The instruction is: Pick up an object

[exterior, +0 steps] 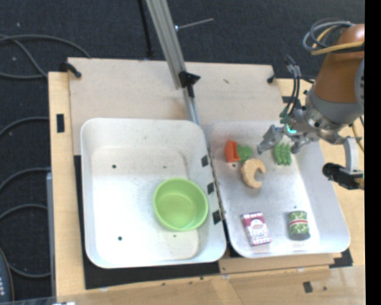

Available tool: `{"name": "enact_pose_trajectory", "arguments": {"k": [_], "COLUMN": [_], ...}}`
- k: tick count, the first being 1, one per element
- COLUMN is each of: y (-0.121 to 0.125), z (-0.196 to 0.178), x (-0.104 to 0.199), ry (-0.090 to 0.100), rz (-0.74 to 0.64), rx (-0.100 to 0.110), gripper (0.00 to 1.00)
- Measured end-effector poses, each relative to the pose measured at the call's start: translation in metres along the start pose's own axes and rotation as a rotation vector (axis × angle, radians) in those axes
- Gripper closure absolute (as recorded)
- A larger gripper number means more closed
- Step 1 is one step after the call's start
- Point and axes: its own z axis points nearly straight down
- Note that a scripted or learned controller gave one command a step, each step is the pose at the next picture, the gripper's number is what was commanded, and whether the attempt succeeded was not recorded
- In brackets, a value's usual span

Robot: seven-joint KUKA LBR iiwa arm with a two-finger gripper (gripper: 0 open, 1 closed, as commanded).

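Observation:
The right bin [324,202] holds several small objects. A bumpy green toy [282,154] lies near its far edge, and my gripper [284,142] hangs right over it, open, with one finger to each side of its upper end. The green toy is not pinched between the fingers. Left of it lie an orange-red piece [231,151] with a green bit [244,151] beside it, and a tan crescent-shaped pastry toy [254,172]. Near the front of the bin rest a red box [256,228] and a small green can [298,225].
The left bin [114,164] holds a lime green bowl [180,204] at its front right. A slanted metal pole [168,37] runs down to the divide between the bins. The arm [336,81] comes in over the right bin's far right corner.

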Motion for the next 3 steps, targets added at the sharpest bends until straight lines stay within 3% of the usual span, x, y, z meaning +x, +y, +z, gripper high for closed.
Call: {"name": "enact_pose_trajectory", "arguments": {"k": [2,3], "y": [-0.006,-0.006], "z": [0.119,0.125], "x": [0.003,0.002], "ry": [-0.002,-0.002], "rz": [0.006,0.006], "rx": [0.006,0.003], "gripper": [0.0,0.0]}}
